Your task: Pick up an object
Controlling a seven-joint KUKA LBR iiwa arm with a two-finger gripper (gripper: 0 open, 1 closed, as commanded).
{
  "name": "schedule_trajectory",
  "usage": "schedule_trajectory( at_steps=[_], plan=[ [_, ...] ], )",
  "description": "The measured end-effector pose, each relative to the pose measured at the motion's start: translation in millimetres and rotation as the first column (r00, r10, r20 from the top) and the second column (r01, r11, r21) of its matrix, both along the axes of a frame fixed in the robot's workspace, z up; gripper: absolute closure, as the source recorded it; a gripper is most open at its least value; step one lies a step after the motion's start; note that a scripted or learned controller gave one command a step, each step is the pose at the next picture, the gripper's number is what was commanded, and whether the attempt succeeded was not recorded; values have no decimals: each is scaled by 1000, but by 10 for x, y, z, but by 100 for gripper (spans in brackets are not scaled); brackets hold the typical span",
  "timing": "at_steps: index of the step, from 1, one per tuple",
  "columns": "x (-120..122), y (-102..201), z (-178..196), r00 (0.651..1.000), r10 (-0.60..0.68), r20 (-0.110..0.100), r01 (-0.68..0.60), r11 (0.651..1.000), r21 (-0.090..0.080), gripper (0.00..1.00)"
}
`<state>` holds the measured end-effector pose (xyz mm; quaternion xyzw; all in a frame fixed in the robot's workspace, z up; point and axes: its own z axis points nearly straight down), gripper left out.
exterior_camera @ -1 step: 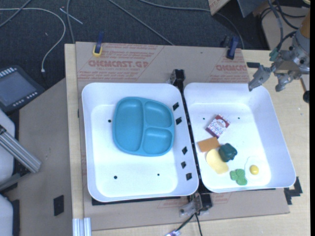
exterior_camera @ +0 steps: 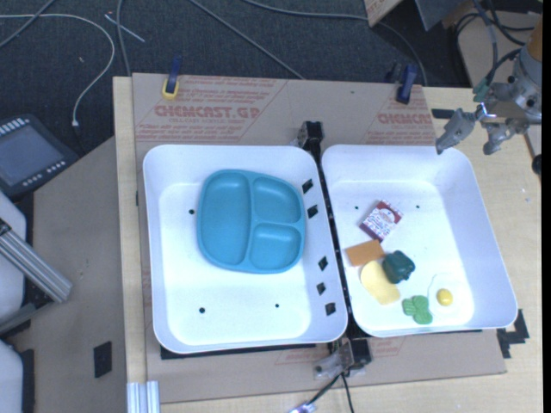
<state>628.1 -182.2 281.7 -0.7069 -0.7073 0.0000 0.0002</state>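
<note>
Evidently staging: gripper [exterior_camera: 472,134] hung above the right bin's [exterior_camera: 482,222] far corner, outside the clutter, fingers spread, nothing between them.
Targets: red packet [exterior_camera: 380,220], orange block [exterior_camera: 364,253], yellow piece [exterior_camera: 379,281] and dark green object [exterior_camera: 398,267] touching, probably awkward.
Left bin [exterior_camera: 172,256]: blue divided plate [exterior_camera: 251,222], lying flat.

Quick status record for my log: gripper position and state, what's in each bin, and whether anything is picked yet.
gripper: open, holding nothing, above the right bin's far right corner
left bin: blue tray, three compartments
right bin: red packet, orange block, yellow piece, dark green piece touching it, green piece, small yellow ball
picked: nothing yet
</note>
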Motion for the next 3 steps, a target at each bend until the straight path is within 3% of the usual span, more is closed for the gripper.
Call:
schedule_trajectory(
  at_steps=[2, 3],
  plan=[
    [-142, -52, -982, 1000, -1, -6, 1, 1000, 2, 0],
    [-92, -90, -1585, 1000, 0, -7, 0, 1000, 2, 0]
  ],
)
